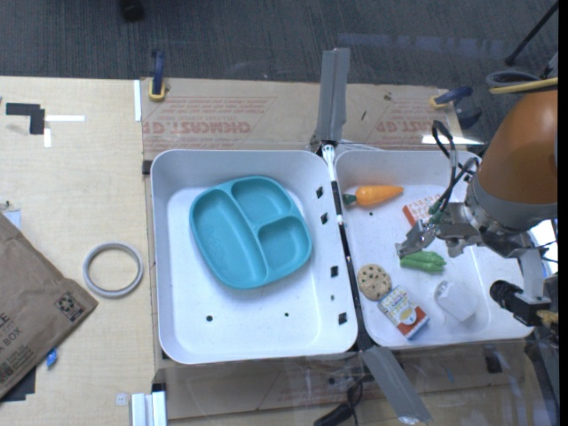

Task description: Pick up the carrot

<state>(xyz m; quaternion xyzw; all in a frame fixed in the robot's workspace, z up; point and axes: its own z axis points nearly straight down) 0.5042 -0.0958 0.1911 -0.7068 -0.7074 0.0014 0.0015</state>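
Note:
The orange carrot with a green top lies on its side in the right bin, near the bin's far left corner. My gripper hangs over the middle of that bin, to the right of the carrot and nearer the front, apart from it. It is just above a green pepper-like toy. Nothing shows in its grasp.
The right bin also holds a cookie, a small carton, a clear cup and a red packet. A teal divided plate lies in the left bin. A tape roll rests on the bench at left.

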